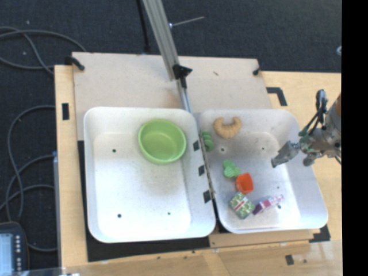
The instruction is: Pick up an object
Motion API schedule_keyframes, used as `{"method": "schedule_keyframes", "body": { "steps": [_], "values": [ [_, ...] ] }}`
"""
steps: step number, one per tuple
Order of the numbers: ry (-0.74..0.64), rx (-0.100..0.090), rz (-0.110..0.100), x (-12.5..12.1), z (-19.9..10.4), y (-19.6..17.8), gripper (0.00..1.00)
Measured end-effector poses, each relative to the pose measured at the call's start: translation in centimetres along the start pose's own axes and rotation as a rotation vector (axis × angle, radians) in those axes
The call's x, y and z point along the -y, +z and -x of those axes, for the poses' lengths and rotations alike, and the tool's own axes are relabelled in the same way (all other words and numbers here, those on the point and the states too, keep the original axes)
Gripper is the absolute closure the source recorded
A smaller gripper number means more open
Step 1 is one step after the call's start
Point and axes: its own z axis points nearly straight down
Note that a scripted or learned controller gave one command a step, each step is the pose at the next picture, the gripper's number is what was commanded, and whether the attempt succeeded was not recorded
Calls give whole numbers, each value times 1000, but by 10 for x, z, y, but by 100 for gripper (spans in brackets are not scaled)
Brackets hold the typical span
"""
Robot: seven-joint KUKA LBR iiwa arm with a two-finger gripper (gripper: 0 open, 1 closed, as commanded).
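Your tool (294,154) hangs over the right bin's (307,203) right side, fingers spread with nothing between them. The orange cup (245,183) sits mid-bin beside a green block (230,169); the green bowl (162,141) is in the left bin (103,211).

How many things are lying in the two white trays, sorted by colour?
Green: 3, the green bowl in the left bin, plus the small green piece and the green lump in the right bin
Tan: 1, the curved tan piece
Orange: 1, the orange block
Mixed colours: 2, the patterned cube and the purple-pink toy
Total: 7
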Motion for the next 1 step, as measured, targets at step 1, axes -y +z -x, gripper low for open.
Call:
{"method": "schedule_keyframes", "body": {
  "steps": [1],
  "values": [
    [2, 0, 0, 0, 0, 0, 0]
  ]
}}
